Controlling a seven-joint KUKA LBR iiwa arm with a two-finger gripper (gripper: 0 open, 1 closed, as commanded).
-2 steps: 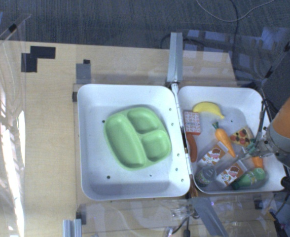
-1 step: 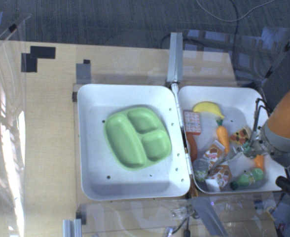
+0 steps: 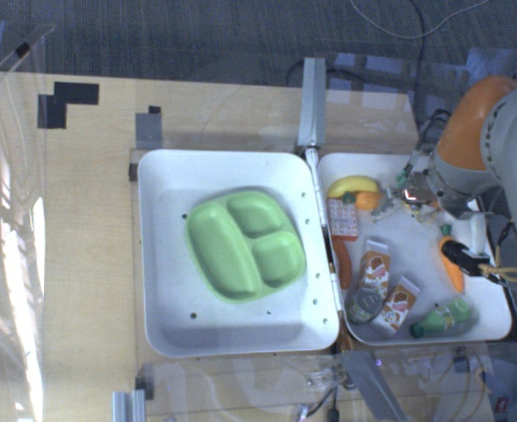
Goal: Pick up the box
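Two white bins sat on a pale wooden bench point(image 3: 83, 262) before dark carpet. One, the left bin point(image 3: 166, 323), held a green divided plate point(image 3: 245, 244). Smaller, the box point(image 3: 375, 276) lay in the right bin point(image 3: 496, 323). Whether the gripper point(image 3: 410, 192) gaped, I couldn't tell.
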